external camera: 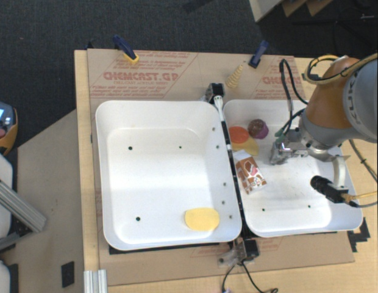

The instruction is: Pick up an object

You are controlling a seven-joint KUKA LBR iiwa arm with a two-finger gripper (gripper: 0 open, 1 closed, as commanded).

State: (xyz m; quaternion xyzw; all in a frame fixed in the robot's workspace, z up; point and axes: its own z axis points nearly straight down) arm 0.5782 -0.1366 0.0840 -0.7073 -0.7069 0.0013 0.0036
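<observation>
The gripper (280, 153) hangs low inside the right bin (299, 215), at the end of the grey arm (360, 105) with its orange band (328, 102). Whether it is released or clenched cannot be told from this slant, and nothing can be seen held in it.

Closest to it, toward the divider between the bins, lies a small packet (250, 173) with a red and white print, tilted and near the gripper without clearly touching it. A little farther along the same side, toward the back of the bin, sits an orange round thing (238, 134) resting against a yellow piece (250, 146). Just beside them, near the back wall, is a purple ball (258, 127).

On the gripper's other side, toward the front right corner, a black cylinder (326, 189) juts out from the arm over the bin floor.

Well apart, across the divider, the left bin (152, 182) holds a flat yellow disc (202, 219) near its front wall. Both bins rest on a cardboard sheet (146, 72) fastened with blue clamps (125, 49).
</observation>
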